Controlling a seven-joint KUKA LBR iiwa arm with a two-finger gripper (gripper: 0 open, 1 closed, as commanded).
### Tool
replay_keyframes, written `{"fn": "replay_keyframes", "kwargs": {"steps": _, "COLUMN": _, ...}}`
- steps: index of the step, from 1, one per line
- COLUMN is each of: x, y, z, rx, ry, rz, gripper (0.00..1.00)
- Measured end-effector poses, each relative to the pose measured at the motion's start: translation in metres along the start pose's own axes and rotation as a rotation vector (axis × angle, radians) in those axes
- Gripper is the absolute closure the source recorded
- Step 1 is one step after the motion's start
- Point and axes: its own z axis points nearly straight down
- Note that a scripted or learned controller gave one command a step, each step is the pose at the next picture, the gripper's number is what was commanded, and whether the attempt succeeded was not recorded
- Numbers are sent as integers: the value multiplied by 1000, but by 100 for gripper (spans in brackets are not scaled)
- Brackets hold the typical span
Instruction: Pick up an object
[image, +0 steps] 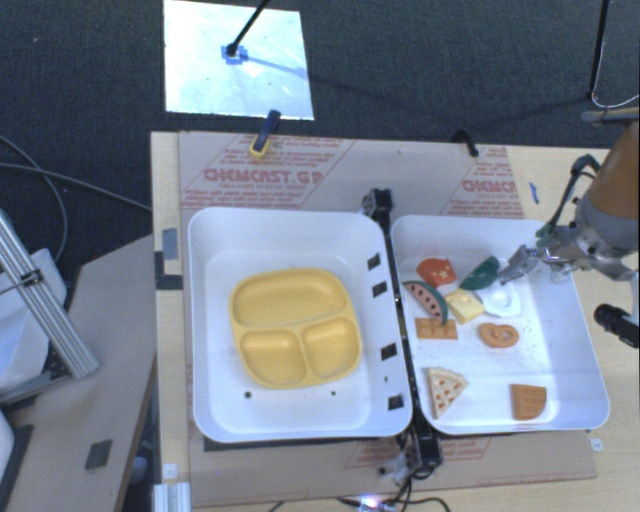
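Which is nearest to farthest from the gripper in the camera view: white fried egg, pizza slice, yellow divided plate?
From the gripper, top of the right bin:
1. white fried egg, just below and left of the fingertips.
2. pizza slice, right bin's lower left corner.
3. yellow divided plate, middle of the left bin.

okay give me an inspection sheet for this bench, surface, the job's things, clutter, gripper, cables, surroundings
Surface: bench covered with printed cardboard, bearing two white bins side by side.
Job's things: right bin holds toy food: a tomato, a watermelon slice, a cheese cube, a fried egg, a pretzel, a pizza slice, and a toast piece.
Clutter: left bin holds a yellow divided plate.
Gripper: gripper low over the right bin near the egg; finger state unclear.
Cables: black cables on the floor at left.
Surroundings: dark carpet; shiny sheet beyond the bench.
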Motion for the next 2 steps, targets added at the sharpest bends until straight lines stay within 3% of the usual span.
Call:
{"fn": "replay_keyframes", "kwargs": {"steps": 1, "x": 3, "y": 36, "z": 74, "rx": 8, "ry": 4, "rz": -2, "gripper": 0}}
{"fn": "replay_keyframes", "kwargs": {"steps": 2, "x": 2, "y": 72, "z": 38, "rx": 3, "ry": 3, "rz": -2, "gripper": 0}}
